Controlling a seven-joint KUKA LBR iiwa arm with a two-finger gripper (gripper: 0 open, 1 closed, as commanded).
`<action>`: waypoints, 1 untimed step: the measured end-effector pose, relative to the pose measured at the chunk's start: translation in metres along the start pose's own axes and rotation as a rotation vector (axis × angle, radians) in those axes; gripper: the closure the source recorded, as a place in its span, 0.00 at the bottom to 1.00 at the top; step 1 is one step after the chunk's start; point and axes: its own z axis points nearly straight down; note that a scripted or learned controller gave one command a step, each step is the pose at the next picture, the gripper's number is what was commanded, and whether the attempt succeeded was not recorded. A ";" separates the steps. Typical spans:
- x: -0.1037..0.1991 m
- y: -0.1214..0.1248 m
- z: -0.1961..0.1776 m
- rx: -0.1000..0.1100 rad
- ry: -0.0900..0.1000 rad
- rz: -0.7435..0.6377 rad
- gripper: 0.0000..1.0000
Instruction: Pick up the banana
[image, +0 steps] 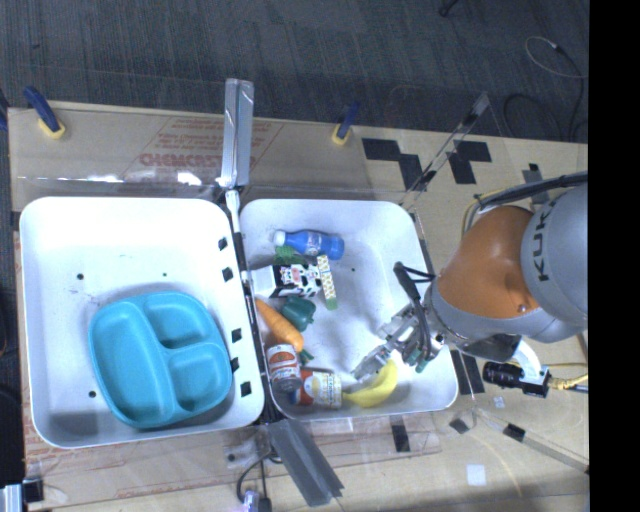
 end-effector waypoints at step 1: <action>0.000 0.000 0.000 0.000 0.000 0.000 0.00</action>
